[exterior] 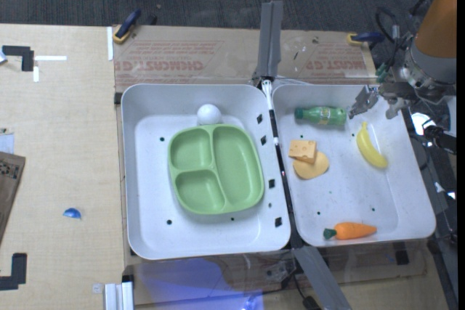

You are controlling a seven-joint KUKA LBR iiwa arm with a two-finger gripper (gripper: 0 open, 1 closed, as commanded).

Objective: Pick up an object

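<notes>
Holding one bottle, banana, carrot (right bin).

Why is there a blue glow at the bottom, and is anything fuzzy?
Camera view: a bluish glare patch shines below the left bin; the hand looks slightly blurred; the green divided plate and banana are evenly lit, with soft shadows.

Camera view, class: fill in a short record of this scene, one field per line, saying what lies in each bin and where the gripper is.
left bin: green divided plate, white ball at its far edge
right bin: green bottle lying down, banana, cheese wedge on a tan round piece, carrot
gripper: over the far right corner of the right bin, above the banana, holding nothing
</notes>
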